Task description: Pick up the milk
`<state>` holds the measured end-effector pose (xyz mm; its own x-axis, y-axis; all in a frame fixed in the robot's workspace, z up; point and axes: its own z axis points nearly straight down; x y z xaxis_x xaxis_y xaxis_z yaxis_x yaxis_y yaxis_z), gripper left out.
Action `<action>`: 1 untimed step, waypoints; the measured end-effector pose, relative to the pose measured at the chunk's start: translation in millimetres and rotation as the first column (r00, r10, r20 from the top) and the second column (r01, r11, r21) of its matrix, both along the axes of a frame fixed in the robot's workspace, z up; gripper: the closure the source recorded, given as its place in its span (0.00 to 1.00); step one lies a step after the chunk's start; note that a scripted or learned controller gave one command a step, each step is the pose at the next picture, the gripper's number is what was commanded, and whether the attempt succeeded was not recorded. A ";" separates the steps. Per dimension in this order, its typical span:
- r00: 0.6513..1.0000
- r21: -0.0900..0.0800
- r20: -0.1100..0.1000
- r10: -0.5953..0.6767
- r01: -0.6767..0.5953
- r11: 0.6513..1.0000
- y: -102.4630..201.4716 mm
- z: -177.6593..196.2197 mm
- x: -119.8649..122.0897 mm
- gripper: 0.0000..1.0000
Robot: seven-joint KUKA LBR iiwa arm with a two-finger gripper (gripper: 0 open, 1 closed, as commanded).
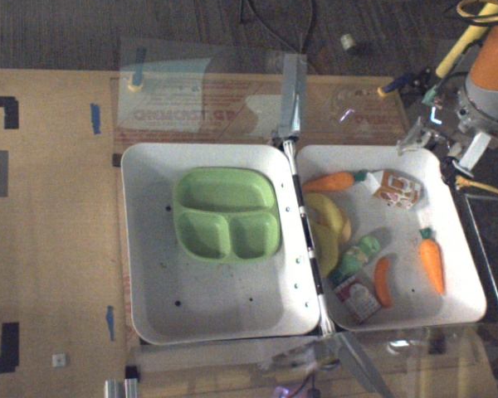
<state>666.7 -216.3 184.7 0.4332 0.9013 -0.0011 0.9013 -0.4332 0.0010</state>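
The milk is a small white carton with orange-brown print, lying on its side in the upper part of the right bin. My gripper hangs over the bin's far right corner, up and to the right of the carton and apart from it. The orange band of the arm shows above it at the view's right edge. Nothing is visibly held.
Sharing the right bin are a carrot at the top, a banana, a green bottle, a red and white box, a small orange piece and another carrot. A green divided plate lies in the left bin.
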 end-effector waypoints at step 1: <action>0.998 -0.006 0.024 0.059 -0.059 0.998 21.4 -71.9 -23.3 0.00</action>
